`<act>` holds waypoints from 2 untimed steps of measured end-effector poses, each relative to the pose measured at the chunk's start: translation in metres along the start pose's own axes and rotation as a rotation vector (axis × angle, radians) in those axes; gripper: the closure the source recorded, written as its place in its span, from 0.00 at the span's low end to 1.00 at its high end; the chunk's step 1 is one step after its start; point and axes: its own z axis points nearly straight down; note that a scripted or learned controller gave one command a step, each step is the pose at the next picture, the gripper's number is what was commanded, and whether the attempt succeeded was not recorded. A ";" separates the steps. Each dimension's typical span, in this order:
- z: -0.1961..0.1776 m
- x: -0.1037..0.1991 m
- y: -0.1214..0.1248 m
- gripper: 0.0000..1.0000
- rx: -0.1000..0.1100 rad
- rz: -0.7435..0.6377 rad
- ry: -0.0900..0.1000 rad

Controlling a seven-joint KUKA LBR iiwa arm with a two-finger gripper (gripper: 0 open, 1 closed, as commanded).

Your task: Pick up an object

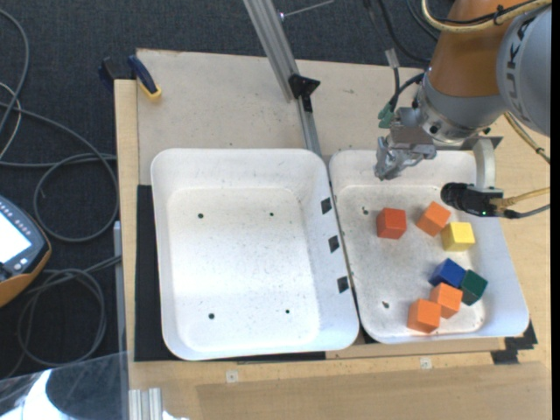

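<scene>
red cube (391, 223), below gripper (389, 170) (apart)

Seven small cubes in the right bin (490, 318), all resting on its floor: red (391, 223) apart at the left, orange (432, 218) touching yellow (458, 235), then blue (449, 272), green (473, 285) and two orange (446, 297) (424, 315) clustered.

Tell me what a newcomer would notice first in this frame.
Probably the big grey arm with the orange band reaching in from the right, its claw poised above the far edge of the right shallow white bin. Next, the bright little cubes scattered in that bin: a red-orange cube nearest the claw, a yellow cube, and a blue cube beside a dark green cube.
</scene>
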 end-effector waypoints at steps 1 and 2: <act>0.010 0.060 0.013 1.00 -0.003 -0.002 -0.001; 0.008 0.117 0.007 1.00 -0.002 -0.001 0.000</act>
